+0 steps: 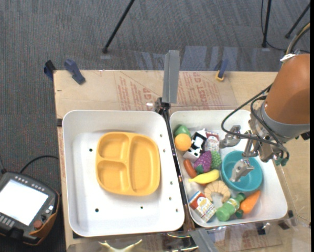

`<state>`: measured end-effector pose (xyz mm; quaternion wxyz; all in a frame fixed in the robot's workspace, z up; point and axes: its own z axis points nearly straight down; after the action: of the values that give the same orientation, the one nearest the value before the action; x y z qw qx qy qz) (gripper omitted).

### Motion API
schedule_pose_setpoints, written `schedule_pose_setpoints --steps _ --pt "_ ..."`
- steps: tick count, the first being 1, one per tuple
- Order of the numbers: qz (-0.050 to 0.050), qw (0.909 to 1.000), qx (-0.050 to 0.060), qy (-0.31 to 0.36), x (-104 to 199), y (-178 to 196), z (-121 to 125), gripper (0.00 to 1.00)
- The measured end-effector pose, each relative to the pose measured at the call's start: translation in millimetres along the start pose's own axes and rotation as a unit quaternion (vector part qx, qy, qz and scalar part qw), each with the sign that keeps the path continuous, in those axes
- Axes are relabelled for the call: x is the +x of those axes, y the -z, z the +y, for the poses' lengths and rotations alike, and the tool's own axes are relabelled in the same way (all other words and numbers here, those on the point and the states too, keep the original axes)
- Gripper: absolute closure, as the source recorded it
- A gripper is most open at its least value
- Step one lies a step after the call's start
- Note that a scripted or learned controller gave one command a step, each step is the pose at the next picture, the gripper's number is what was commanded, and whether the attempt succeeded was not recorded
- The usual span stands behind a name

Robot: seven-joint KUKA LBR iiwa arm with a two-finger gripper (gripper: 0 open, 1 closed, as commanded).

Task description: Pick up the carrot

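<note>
Two shallow white bins sit side by side on the bench: the left bin (78,140) holds a yellow divided plate (128,163), and the right bin (280,193) holds a crowded heap of toy food. The gripper (244,168) hangs over the teal bowl (242,173) at the right of centre of the frame, its two fingers slightly spread and nothing between them. The carrot (249,202) lies at the lower right of the right bin, just below the bowl, its orange body slanted and its lower end touching the green bottle (229,208). Risks, as judged from this layout: the gripper is poised over the bowl rather than the carrot, so a straight descent would likely close on the bowl's rim or on air. The carrot is wedged between bowl, bottle and the bin's near wall, leaving little room for the fingers; one finger could land on the bottle or nudge the carrot aside. A second orange-red piece (190,168) beside the banana (206,177) and an orange fruit (182,142) farther left could be mistaken for the target.
</note>
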<state>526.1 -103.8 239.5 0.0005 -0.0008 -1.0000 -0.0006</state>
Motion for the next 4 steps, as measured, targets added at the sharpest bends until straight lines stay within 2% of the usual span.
schedule_pose_setpoints --steps 1,2,3,4 --pt "-0.003 0.9948 0.000 -0.102 47 -142 -19 0.00" --pt "0.000 0.9952 -0.001 -0.098 48 -132 -17 1.00" --pt "-0.004 0.9982 0.001 -0.060 46 -62 -69 1.00" --pt "-0.001 1.0000 0.000 0.003 49 -27 -108 1.00"
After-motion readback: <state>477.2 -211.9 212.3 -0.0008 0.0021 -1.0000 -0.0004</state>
